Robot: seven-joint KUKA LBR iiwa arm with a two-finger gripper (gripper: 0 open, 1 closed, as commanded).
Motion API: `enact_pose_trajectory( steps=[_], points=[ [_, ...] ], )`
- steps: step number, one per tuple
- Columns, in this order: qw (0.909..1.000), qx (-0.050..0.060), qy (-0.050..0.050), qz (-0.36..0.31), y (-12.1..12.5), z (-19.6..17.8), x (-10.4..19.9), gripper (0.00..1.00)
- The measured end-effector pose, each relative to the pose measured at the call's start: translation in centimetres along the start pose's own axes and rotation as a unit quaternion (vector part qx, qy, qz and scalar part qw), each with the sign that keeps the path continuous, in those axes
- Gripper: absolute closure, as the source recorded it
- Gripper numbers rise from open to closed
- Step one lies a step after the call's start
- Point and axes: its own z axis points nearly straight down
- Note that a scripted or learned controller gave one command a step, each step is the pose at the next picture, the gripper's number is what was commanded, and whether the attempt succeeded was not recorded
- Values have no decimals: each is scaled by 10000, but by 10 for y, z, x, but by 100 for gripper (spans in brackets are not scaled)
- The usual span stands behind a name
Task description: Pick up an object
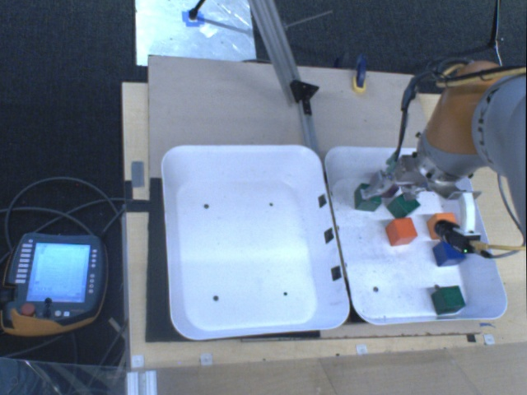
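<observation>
Likely target: dark green block (403,206), lying just above the orange block (401,231) in the right bin (370,262). The gripper (392,183) hovers right over it, above the orange block and a little left. Whether the tool is open or closed cannot be told from this slant, and no object is seen held in it. Second dark green block (367,197) sits up-left of the orange block, close beside the first. Risk: with the two green blocks this near each other, a descent centred between them may land on an edge, push one aside, or catch both and drop them on lift. Risk: the target also lies close to the orange block, so a closing tool could nudge it and tilt the grasp. Further out, a blue block (449,255) lies right and slightly below the orange block, and an orange rounded piece (440,223), partly hidden, just right of it. Another green block (447,299) rests well below-right, clear of the work. The left bin (247,237) stands well left of the orange block.
</observation>
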Motion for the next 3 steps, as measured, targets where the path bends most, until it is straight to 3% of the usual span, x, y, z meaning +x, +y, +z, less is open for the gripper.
enact_pose_trajectory(
  steps=[1,2,3],
  points=[
    [10000,-25,-6,-11,2,-11,-1,100],
    [9999,104,26,-6,11,-57,-5,100],
    [10000,88,21,-8,17,-122,-9,100]
  ],
)
